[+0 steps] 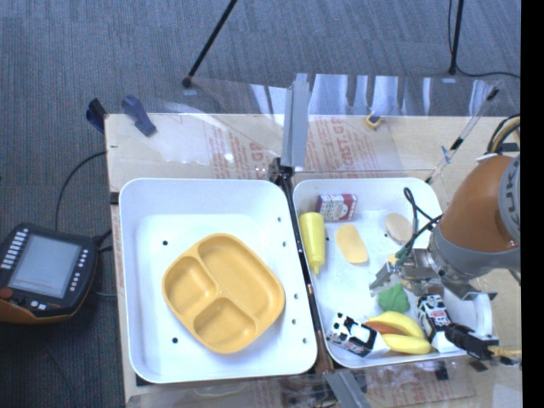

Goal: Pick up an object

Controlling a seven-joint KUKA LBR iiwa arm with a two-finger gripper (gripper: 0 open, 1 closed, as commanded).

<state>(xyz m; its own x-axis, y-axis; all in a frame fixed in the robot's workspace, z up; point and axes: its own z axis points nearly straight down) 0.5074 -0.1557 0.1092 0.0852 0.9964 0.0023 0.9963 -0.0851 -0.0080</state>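
While the grey arm (489, 215) with its orange band reached in from the right, its pincer (398, 272) hung low over the right bin (367, 187), just above a green object (393, 298) that lay directly beneath it; whether it was open or closed could not be told, and nothing was seen between its parts. Just below the green object lay two bananas (399, 330), with a black-and-white toy (353, 333) to their left and a small black-and-white item (433, 311) to their right. Farther up the bin sat a yellow bottle (312, 239) along the left wall, a flat yellow piece (351, 244), a tan round piece (397, 226) and a red-and-white carton (337, 206), whose print was too small to read. Red lettering on the tabletop (195, 147) behind the bins was reversed and unreadable. The left bin (144, 202) held a yellow divided plate (223, 291), with bare white floor around it. The right bin's lower half was crowded, its middle more open.
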